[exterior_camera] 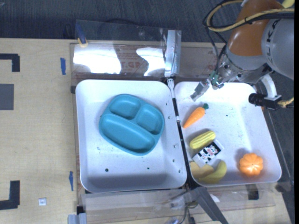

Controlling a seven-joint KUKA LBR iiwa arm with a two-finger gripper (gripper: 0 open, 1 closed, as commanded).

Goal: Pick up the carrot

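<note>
An orange carrot (194,116) with a small green top lies in the right bin (243,120), near that bin's left wall and pointing toward the lower left. My gripper (202,88) hangs over the bin's far left part, a short way above and to the right of the carrot's green end. Nothing shows between the gripper and the carrot.
The right bin also holds a yellow corn cob (202,138), a small printed box (207,153), a banana (211,171) and an orange pumpkin-like fruit (251,164). A blue divided plate (132,123) lies in the left bin (93,162). The arm (254,36) enters from the upper right.
</note>
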